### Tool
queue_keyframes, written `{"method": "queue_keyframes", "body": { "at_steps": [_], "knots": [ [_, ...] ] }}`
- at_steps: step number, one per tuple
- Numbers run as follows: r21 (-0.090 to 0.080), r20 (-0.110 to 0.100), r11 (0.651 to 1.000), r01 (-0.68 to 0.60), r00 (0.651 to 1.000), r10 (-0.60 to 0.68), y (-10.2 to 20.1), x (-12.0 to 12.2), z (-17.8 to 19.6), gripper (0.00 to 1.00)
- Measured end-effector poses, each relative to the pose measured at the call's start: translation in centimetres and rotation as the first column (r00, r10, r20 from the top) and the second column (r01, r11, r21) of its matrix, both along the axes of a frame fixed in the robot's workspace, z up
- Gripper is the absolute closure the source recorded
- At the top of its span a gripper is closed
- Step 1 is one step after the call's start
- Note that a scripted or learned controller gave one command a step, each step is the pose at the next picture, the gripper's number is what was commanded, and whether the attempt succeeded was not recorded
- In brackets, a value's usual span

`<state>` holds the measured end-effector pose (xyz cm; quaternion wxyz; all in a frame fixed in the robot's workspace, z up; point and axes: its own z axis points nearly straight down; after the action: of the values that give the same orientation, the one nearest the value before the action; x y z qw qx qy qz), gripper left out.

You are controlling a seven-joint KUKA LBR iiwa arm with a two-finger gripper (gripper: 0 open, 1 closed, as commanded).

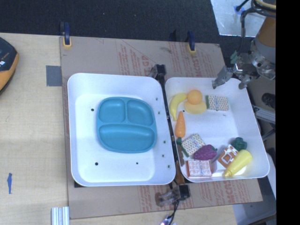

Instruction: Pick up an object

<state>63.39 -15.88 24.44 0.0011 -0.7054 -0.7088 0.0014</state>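
My gripper [230, 80] hangs above the far right corner of the right bin [255, 121], open, with nothing between its fingers. Below and left of it in that bin lie a yellow banana [175, 104], an orange ball on a yellow piece [195, 101] and a small patterned block [217, 103]. Further forward are an orange carrot [180, 124], a checkered block [192, 144], a purple piece [205, 152], a pink packet [198, 168], a small toy house [227, 156], a green piece [239, 143] and a yellow corn cob [238, 163].
The left bin [79, 125] holds a blue divided plate [126, 124]. Both bins rest on a brown board [122, 55] clamped to the bench. A yellow and black device [5, 62] lies at the far left edge.
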Motion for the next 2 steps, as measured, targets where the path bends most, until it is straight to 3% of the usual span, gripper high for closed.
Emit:
{"method": "queue_keyframes", "body": {
  "at_steps": [1,2],
  "knots": [
    [0.005,-0.014,1.000,-0.004,1.000,0.005,7.3,-10.1,-4.1,0.00],
    [0.005,-0.001,1.000,0.006,1.000,-0.006,3.3,-13.3,-15.6,0.00]
  ]
}}
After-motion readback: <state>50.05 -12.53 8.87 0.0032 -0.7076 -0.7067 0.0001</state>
